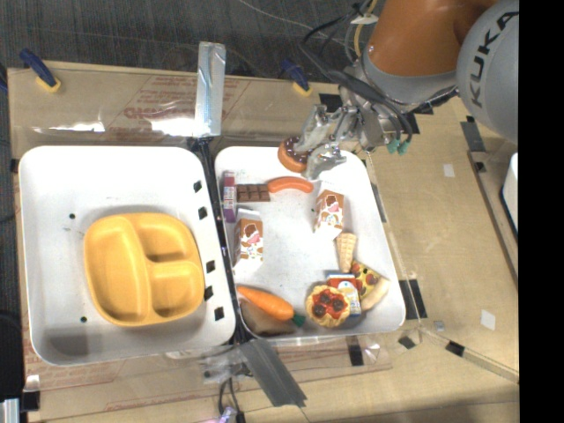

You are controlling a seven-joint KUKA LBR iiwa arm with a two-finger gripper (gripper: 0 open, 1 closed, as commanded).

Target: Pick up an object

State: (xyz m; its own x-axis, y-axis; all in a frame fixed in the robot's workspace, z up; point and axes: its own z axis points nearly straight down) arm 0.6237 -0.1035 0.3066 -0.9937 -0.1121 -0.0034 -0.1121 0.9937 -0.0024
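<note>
My gripper [322, 151] hangs over the far edge of the right bin [381, 236], below the orange band of the arm. A brown donut [290, 154] lies at the bin's far rim, right against the gripper's left side; whether it is held I cannot tell. Just below the gripper lie an orange sausage [289, 184] and a small milk carton [329, 211]. Further toys in this bin: a chocolate bar [253, 193], a second carton [249, 241], an ice cream cone [345, 251], a carrot [265, 303], a round pizza [330, 303] and a pizza slice [371, 285].
The left bin [44, 192] holds a yellow divided tray [144, 265]. A purple stick [228, 192] lies along the right bin's left wall. A taped divider [211, 91] stands at the back between the bins. Bare bench lies to the right.
</note>
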